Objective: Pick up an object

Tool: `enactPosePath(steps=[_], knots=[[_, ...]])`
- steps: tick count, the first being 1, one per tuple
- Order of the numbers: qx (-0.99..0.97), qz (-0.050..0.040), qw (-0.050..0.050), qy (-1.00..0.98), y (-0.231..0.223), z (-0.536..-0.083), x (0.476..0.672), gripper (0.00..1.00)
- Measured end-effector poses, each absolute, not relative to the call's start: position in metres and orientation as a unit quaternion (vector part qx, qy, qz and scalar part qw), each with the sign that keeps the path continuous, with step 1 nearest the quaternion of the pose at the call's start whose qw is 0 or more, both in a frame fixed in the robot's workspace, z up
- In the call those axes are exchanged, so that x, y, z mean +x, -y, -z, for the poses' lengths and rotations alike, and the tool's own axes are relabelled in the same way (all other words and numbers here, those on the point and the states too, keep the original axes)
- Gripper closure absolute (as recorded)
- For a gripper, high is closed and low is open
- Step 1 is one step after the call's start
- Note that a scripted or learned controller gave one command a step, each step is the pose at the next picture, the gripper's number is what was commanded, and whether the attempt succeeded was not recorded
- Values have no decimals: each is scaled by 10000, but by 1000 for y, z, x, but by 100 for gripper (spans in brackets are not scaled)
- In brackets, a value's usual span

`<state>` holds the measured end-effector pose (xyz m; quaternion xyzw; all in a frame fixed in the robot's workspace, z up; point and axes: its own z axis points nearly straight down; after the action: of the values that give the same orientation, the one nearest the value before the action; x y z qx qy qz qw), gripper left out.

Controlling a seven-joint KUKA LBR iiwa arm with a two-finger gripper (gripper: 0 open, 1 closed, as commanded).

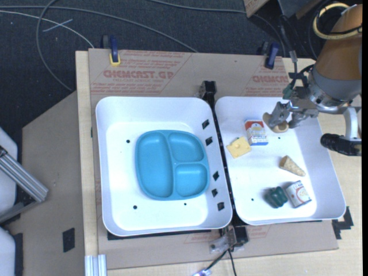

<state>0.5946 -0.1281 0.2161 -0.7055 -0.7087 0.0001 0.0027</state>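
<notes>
Gripper [280, 119] low over right bin [328, 160], just beside small carton [256, 133], likely lined up for a grab. Open or clenched: cannot tell, view too coarse. Cheese cube [238, 148], wedge [292, 166], can [298, 194] loose nearby. Blue plate [171, 164] in left bin [115, 154].

1. I see a bright picture, lit from above.
2. The two white bins [109, 154] shine so much that their floors look washed out.
3. The blue tray [171, 164] has only a faint, soft shadow around it.
4. The dark floor [40, 50] at the top left stays dim.
5. Everything looks a little soft and grainy, and small labels are too fuzzy to read.
</notes>
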Motion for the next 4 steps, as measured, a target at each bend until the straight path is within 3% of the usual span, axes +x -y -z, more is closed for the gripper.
enactPosePath(steps=[4], knots=[[-7045, -1, 27, 7097, -90, -209, 554, 100]])
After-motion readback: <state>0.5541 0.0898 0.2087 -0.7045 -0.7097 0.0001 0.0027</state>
